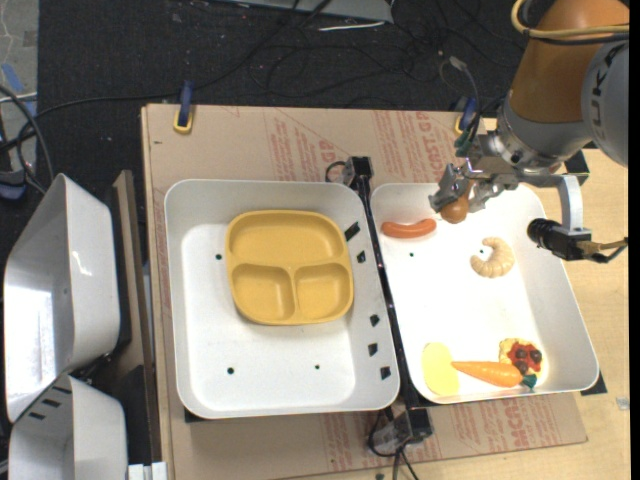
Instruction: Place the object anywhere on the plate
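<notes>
Small brown object [455, 210], rounded, sits between the tips of the claw [454, 206], which is closed on it above the far-left corner of the right bin [570, 288]. Whether it is lifted clear of the bin floor is hard to tell from this slant; it looks slightly raised.

Just beside the claw, toward the near side, an orange-red sausage [409, 229] lies along the bin's left wall. A pale curled shrimp-like piece [492, 257] rests near the middle of the right bin, apart from the claw. At the near edge of that bin: a yellow flat piece [438, 368], a carrot [488, 373] touching it, and a small red-and-dark cluster [522, 356] just beside the carrot's thick end.

Left bin [200, 368] carries the yellow plate [290, 266], three compartments, nothing on it. It sits toward the far half of that bin, well apart from the claw.

Progress, as I judge it: the grasp looks made, so the pick is roughly done. Left to do: carry across the divide between the bins, lower over any compartment, release. About a third along.
</notes>
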Controlling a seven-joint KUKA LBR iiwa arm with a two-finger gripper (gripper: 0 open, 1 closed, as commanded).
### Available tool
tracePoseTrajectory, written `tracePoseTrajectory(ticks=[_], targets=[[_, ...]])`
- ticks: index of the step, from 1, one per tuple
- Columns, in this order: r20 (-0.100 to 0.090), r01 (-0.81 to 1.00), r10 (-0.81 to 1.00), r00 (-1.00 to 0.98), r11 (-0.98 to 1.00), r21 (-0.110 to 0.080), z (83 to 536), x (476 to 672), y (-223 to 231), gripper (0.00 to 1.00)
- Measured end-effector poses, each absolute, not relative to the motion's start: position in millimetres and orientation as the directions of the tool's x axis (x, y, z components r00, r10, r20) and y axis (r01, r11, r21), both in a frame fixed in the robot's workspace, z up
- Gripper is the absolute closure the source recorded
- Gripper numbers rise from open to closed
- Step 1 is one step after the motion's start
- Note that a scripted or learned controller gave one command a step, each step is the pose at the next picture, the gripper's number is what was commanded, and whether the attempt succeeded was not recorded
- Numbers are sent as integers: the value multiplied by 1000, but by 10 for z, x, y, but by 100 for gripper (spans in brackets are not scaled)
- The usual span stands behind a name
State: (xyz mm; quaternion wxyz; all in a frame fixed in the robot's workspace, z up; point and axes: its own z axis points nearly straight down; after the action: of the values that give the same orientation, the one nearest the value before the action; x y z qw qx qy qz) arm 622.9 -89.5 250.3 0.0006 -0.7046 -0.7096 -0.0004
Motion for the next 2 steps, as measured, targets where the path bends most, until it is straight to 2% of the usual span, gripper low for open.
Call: tracePoseTrajectory(ticks=[1, 2], targets=[[2, 1000, 1000, -8, 8, -3, 2358, 6048, -388, 100], [2, 1000, 1000, -9, 9, -2, 2449, 5862, 122, 100]])
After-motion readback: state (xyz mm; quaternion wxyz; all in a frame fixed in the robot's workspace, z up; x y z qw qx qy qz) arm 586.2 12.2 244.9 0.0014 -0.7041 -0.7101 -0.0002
